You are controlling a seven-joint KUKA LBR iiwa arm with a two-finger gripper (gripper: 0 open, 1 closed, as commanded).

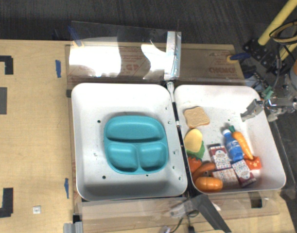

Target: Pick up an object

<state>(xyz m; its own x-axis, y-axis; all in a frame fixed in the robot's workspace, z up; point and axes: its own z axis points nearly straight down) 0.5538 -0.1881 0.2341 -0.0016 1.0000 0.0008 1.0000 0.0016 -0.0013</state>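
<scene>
Gripper (257, 108) at right bin's (272, 144) upper right rim, finger state cannot be told; blue bottle (232, 146) and carrot (243, 144) lie lower left of it.

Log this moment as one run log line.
gripper: over right bin's far right edge | grasp: none seen | toy food: right bin | teal tray: left bin

Right bin (265, 144) contents: tan bread slice (196, 116) lying flat, apart toward the upper left. Clustered below: yellow corn cob (193, 142), blue bottle (233, 147) touching orange carrot (243, 145), two maroon cartons (231, 166), orange-brown pieces (206, 177) at the lower edge.
</scene>
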